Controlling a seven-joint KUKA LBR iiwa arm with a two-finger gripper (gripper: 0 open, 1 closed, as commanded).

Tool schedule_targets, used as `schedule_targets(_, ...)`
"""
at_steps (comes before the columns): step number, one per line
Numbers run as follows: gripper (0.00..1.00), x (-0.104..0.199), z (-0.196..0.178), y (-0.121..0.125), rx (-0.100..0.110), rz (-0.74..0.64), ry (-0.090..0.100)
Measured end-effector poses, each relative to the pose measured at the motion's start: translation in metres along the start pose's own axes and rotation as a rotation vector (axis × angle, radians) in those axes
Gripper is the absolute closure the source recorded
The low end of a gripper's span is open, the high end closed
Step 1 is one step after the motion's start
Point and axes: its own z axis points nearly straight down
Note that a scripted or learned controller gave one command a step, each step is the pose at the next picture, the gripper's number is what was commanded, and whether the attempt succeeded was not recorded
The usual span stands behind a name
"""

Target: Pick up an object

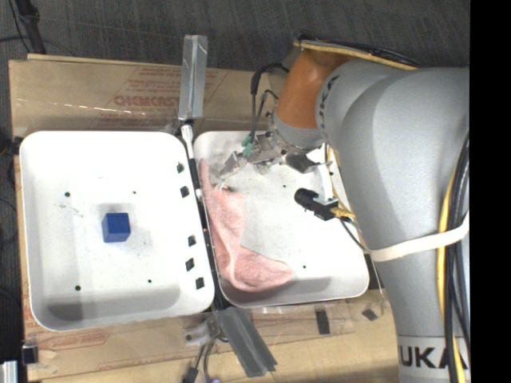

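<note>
**A robot test bench in a lab**

This looks like a robotics lab. A grey industrial arm [399, 174] with exposed cables leans over two shallow white bins [48, 294] clamped side by side on a cardboard-covered bench [96, 86]. Metal brackets [192, 74] hold the bins, and dark carpet [239, 6] lies behind.

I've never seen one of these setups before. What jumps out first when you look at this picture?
The big grey arm with its orange band fills the right side, bending down so its gripper reaches into the top of the right bin. In that bin a pink cloth lies bunched along the left wall. A small blue cube sits alone in the middle of the left bin.
</note>
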Motion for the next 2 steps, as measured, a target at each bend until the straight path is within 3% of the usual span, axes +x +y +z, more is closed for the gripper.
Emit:
schedule_targets(1, 0.0, 0.026, 0.001, -0.076, 0.001, -0.142, 0.001)
schedule_targets(2, 0.0, 0.009, 0.0, -0.004, 0.0, -0.097, -0.001)
